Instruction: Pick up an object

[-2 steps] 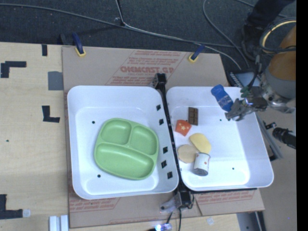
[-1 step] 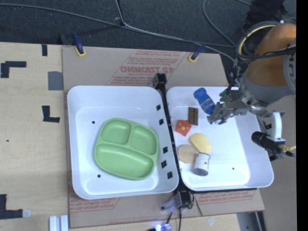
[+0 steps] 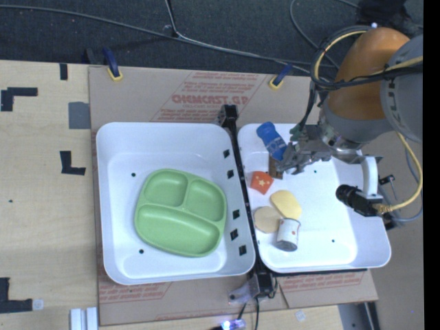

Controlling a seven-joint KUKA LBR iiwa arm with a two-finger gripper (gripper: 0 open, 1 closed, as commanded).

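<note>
Inside the right bin (image 3: 344, 253), the claw (image 3: 290, 162) hangs beside a blue object (image 3: 270, 140) and an orange block (image 3: 261, 182); its opening cannot be told. The block looks light, stiff (probably foam or plastic): take it across flat sides.

site: robotics lab test cell, not a home or shop
arm: grey industrial arm (image 3: 375, 81) with orange band, yellow and black cables looped around it, reaching in from the right
worktop: cardboard sheet (image 3: 206, 98) held by blue-yellow clamps (image 3: 111, 66) at its back edge, black tape marks (image 3: 69, 162) on the bare wood at left
bins: two white bins (image 3: 113, 184) side by side, joined by black clips
floor: dark carpet behind, loose cables (image 3: 172, 29) across it
</note>
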